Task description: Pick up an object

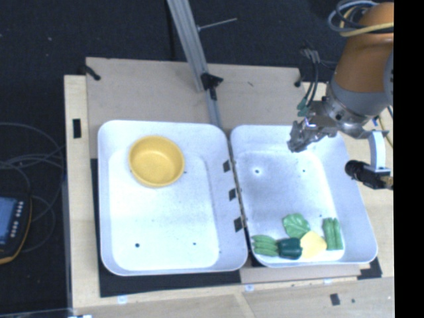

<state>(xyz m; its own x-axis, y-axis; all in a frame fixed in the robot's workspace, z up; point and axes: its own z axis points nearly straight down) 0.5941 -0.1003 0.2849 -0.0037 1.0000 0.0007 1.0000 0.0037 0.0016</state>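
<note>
A grey metal rail (189,35) slants down from the top centre of the frame to the gap between the bins. At the left edge, low down, lies a handheld controller (12,225), with dark cables (33,152) looping just above it.

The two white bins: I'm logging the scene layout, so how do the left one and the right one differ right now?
The left bin holds a single yellow bowl near its far end; the right bin holds a cluster of small green and yellow pieces at its near end. The pincer hangs above the right bin's far end, well away from the left bin. Both are shallow, white and set side by side.
</note>
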